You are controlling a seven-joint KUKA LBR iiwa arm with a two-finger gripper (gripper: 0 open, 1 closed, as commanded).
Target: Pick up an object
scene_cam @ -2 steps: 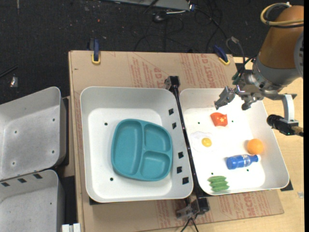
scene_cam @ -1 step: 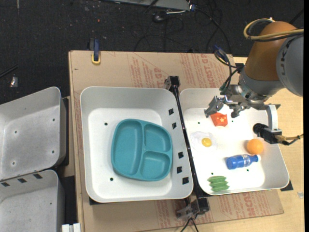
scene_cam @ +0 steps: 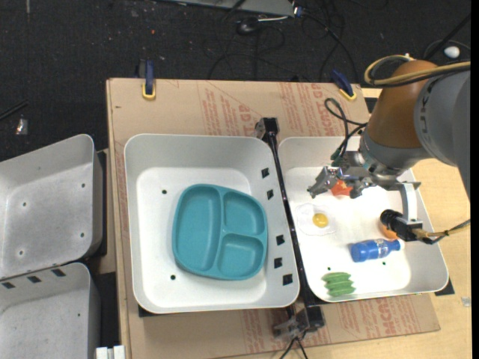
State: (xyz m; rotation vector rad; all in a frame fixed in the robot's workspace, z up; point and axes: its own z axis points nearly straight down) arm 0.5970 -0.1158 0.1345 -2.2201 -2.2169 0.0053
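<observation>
My pincer (scene_cam: 340, 185) is low in the right bin (scene_cam: 428, 279), fingers spread apart with a small orange object (scene_cam: 341, 188) between the tips. I cannot tell whether the tips touch it, so I do not count it as held.

Procedure as I judge it: centre the orange object between both fingers, close until both bear on it, then lift straight up and clear the bin wall.

Alternative targets lie toward the camera from my pincer: a fried-egg toy (scene_cam: 318, 220) just beside it, a blue bottle (scene_cam: 373, 250) further off, and a green ridged piece (scene_cam: 337, 283) furthest away.
</observation>
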